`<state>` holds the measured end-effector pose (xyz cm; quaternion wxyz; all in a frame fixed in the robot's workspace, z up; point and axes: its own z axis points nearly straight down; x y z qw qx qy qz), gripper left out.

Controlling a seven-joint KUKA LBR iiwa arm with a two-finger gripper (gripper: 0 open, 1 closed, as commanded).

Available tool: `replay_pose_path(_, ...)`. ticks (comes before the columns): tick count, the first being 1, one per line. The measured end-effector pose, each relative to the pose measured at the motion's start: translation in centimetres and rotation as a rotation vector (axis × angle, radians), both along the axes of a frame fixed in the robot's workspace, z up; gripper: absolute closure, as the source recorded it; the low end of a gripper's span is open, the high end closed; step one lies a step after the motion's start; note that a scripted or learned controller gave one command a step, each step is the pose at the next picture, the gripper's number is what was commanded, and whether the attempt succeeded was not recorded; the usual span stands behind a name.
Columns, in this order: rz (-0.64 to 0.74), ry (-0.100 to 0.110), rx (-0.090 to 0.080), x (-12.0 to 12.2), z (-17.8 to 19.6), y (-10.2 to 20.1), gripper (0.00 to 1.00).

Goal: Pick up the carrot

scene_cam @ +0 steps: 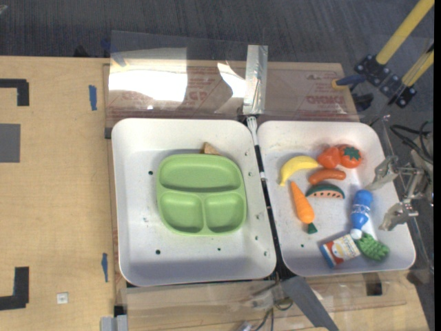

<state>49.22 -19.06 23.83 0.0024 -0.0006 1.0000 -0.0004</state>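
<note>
Two white bins sit side by side; the carrot (302,203) lies in the right bin (393,150), between banana (298,167) and blue bottle (360,209). At that bin's right rim, the gripper (398,193) hangs open, holding nothing.

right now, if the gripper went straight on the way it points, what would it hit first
Probably the blue bottle, just left of the gripper in the right bin; the carrot lies farther left. Its height is unclear.
</note>
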Motion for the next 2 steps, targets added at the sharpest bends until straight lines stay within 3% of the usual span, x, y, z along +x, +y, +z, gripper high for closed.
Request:
replay_pose_path(1,-0.056,0.009,0.005,4.3,-9.0,6.3,0.00)
replay_pose_path(2,0.000,-0.010,-0.002,7.3,-14.1,9.7,0.00)
